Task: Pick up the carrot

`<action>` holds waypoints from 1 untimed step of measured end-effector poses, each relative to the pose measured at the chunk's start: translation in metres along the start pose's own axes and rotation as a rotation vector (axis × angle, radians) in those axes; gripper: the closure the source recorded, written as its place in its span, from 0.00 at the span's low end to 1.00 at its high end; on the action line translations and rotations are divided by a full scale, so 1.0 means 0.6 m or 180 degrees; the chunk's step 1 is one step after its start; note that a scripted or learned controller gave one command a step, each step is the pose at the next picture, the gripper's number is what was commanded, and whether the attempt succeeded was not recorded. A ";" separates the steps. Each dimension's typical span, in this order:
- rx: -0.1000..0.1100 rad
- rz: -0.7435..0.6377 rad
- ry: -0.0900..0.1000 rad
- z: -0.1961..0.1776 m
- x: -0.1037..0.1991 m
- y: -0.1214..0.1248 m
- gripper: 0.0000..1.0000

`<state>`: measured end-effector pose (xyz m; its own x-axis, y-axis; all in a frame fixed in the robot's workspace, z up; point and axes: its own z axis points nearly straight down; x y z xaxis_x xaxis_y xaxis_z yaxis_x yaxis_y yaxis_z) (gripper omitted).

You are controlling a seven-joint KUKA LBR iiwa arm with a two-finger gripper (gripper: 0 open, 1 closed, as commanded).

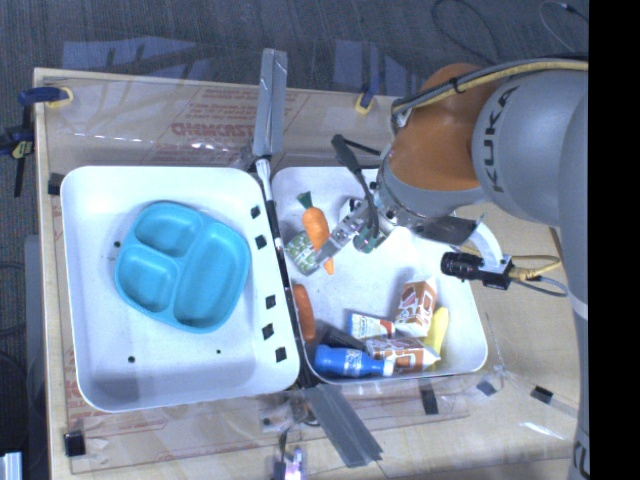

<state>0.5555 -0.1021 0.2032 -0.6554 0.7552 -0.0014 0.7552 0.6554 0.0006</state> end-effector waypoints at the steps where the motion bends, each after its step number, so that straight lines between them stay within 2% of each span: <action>1: 0.0000 -0.0016 -0.0002 -0.016 0.000 0.002 1.00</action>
<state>0.5565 -0.1016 0.2129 -0.6592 0.7519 -0.0020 0.7519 0.6592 0.0005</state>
